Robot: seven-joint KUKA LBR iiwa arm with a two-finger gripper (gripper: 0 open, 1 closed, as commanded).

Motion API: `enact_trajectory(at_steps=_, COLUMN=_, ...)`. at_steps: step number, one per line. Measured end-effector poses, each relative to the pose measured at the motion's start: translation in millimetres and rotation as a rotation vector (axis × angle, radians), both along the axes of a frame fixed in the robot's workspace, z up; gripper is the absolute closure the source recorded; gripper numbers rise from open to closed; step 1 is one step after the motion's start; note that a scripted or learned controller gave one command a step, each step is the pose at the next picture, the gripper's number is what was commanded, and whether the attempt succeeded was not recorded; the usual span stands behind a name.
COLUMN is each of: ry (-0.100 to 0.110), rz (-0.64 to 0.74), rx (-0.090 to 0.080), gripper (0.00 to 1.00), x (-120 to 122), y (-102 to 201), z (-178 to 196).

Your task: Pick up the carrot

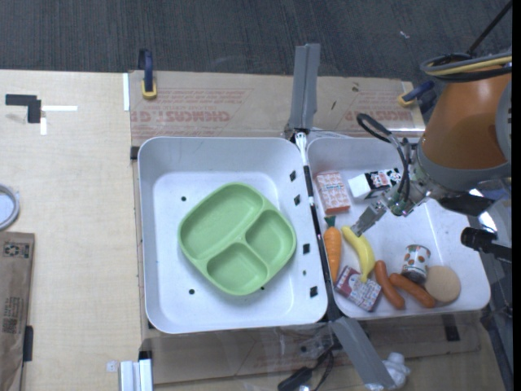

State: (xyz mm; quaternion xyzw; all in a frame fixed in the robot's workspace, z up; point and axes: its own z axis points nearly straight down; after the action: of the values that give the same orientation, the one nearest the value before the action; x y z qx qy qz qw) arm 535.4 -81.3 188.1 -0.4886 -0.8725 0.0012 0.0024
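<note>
In right bin [476, 296], near its left wall: carrot [333, 251], tapered, smooth orange, green stub at top, laid lengthwise just beside curved yellow banana [361, 249]. Gripper [368, 218], slim metal, poised above banana's upper end, apart from carrot; finger state cannot be told. In left bin [155, 243]: glossy green three-compartment plate [236, 239], rounded corners.

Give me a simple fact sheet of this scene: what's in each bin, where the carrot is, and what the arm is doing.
left bin: green divided plate
right bin: carrot, banana, two sausages, small can, bread roll, small food boxes
carrot position: against the right bin's left wall, beside the banana
gripper: above the right bin, near the banana's upper end, apart from the carrot
carrot picked up: no
</note>
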Motion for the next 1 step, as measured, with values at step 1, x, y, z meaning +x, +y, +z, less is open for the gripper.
enact_trajectory(at_steps=1, ry=0.000, rz=0.244, rx=0.003, gripper=0.00, x=-31.4, y=-18.2, z=-78.7)
